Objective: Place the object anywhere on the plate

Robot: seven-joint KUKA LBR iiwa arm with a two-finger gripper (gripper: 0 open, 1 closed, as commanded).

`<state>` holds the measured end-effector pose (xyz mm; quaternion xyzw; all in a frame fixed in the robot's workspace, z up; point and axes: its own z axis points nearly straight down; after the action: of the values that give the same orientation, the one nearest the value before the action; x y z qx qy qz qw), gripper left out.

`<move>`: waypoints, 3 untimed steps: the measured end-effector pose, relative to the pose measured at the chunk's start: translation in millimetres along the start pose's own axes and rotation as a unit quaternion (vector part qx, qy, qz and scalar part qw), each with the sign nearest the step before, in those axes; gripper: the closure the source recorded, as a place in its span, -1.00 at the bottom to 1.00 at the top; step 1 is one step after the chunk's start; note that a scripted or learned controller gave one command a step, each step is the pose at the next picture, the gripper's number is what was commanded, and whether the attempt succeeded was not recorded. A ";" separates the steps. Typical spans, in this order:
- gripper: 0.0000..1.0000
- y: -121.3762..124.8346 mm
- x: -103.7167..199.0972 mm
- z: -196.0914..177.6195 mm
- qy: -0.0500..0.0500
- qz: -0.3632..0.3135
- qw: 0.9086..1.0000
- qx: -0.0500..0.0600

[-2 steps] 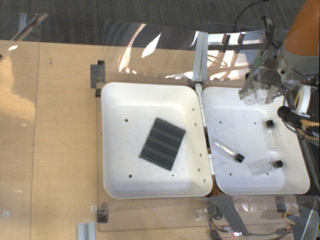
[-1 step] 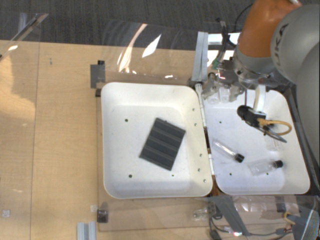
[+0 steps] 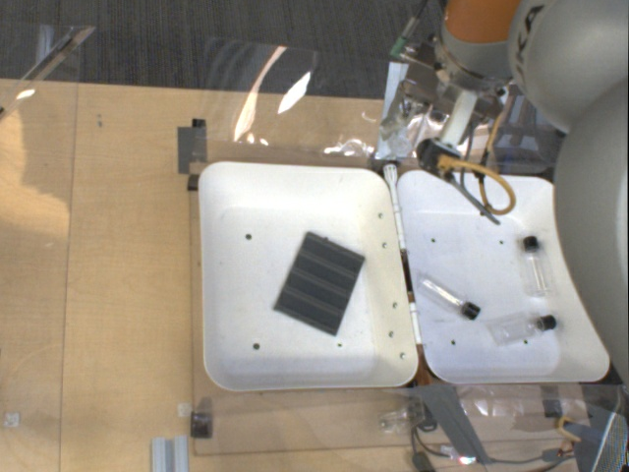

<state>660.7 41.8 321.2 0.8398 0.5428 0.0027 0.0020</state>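
The arm reached in from the upper right, its orange band showing near the top edge, and its claw hung over the far rim where the two white bins met, above the back end of the seam between them. The claw was a clutter of silvery metal and cabling seen from above, and whether it was open or closed could not be told; nothing could be made out in its grasp. The left bin held a dark grey ribbed rectangular plate, lying flat near the middle of the bin and turned at a slant to the bin's walls, well apart from every wall. The right bin held three small clear tubes with black caps: one lay on the floor of the bin near its left wall, slanted, with its black cap toward the near side; a second lay close to the arm's grey body on the right; a third lay nearer the front right corner. All three tubes were in the right bin, apart from one another and none on the plate. A yellowish cable looped down from the wrist over the back of the right bin. The bench was pale wood
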 end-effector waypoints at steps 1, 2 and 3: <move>1.00 -47.6 82.9 -36.5 0.001 0.241 0.971 0.001; 1.00 -91.5 156.9 -103.6 0.003 0.378 0.926 0.000; -1.00 -92.0 157.0 -103.4 0.001 0.378 0.926 0.001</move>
<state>640.7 222.7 424.3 0.9826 0.1855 0.0036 -0.0001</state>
